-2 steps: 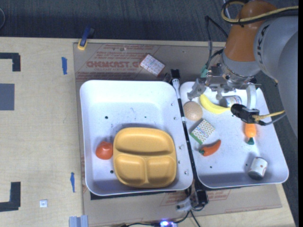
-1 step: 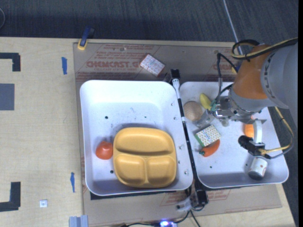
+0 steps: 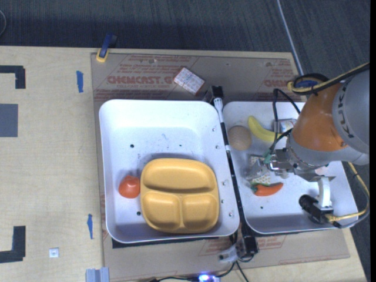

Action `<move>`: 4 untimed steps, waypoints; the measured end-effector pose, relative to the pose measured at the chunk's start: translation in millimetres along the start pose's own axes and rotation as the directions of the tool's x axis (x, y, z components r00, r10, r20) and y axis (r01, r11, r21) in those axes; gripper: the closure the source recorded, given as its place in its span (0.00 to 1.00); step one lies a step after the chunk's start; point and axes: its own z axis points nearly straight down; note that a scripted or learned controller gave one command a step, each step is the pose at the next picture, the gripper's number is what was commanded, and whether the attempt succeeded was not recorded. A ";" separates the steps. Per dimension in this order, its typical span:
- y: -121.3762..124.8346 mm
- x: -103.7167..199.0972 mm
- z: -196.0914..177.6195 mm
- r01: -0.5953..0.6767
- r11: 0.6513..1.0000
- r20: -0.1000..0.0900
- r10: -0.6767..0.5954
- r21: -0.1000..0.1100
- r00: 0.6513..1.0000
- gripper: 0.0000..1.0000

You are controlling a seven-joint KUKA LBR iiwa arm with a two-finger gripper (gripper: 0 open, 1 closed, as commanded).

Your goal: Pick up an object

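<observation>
Reaching into right bin [image 3: 294, 219]; hand [image 3: 262, 169] above carrot [image 3: 268, 188]

The arm [image 3: 343, 119] is a rounded grey body with a broad orange band above the wrist. Black cables loop along it, with a blue-and-yellow fitting near the top.
</observation>
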 end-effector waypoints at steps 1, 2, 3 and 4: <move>-49.5 6.5 -0.3 0.001 1.000 0.000 -0.001 -0.001 1.000 0.00; -47.9 6.9 -10.4 0.001 1.000 -0.001 -0.001 -0.005 1.000 1.00; -17.2 97.3 -99.1 0.002 1.000 -0.001 -0.002 0.002 1.000 1.00; -17.3 97.0 -99.1 0.002 1.000 -0.001 -0.002 0.002 1.000 0.00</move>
